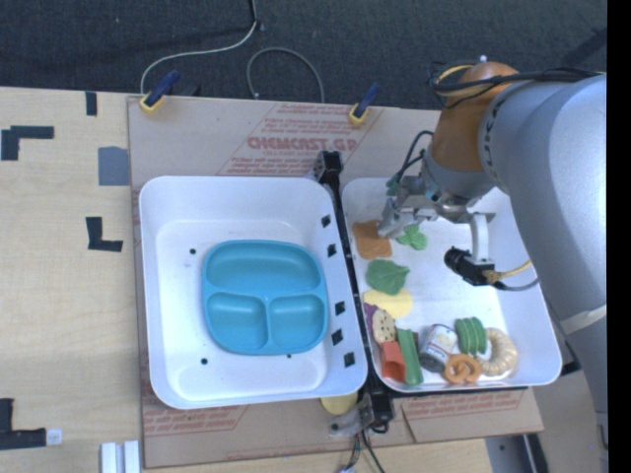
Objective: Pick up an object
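My gripper (398, 219) hangs low over the far left part of the right bin (442, 292). It is just above a flat brown bread slice (370, 242) and a small green piece (414, 237). Nearer the front lie a green leaf (386, 277), a pale yellow piece (393, 305), a purple piece (380, 323), a small can (439, 343), a green ridged item (471, 335), a pretzel (460, 369) and a pale ring-shaped donut (501, 353). Nothing visibly lifted.
The left bin (168, 227) holds a blue divided plate (264, 296). A black divider with clips (340, 264) runs between the bins. The grey arm (552, 185) covers the right bin's far right side, and a black cable plug (469, 265) hangs from it.
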`<act>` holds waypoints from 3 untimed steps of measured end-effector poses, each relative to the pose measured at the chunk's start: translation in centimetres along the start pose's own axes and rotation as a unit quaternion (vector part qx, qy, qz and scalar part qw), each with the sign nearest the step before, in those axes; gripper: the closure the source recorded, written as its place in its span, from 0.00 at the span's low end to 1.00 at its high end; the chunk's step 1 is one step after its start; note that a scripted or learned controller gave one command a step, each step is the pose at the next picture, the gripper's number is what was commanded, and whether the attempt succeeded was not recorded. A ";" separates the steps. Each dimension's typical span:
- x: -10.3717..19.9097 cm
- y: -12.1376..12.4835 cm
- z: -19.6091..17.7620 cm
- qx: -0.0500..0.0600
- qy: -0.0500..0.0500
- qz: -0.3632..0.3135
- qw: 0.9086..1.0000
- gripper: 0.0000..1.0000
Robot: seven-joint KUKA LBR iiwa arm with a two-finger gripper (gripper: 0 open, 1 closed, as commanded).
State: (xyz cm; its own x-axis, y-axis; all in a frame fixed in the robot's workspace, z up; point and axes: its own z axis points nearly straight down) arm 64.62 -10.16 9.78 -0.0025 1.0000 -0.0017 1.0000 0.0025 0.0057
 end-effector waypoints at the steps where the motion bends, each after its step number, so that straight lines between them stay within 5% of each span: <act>1: 0.0 0.0 0.1 0.000 0.000 0.000 1.000 0.00; 2: 0.6 2.4 -3.7 0.001 0.001 0.000 1.000 0.00; 3: 5.8 -3.2 -8.9 0.004 0.002 -0.001 1.000 0.00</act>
State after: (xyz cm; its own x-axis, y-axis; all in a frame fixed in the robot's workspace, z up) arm 61.39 -4.32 18.65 -0.0038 1.0000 0.0021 1.0000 0.0038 -0.0030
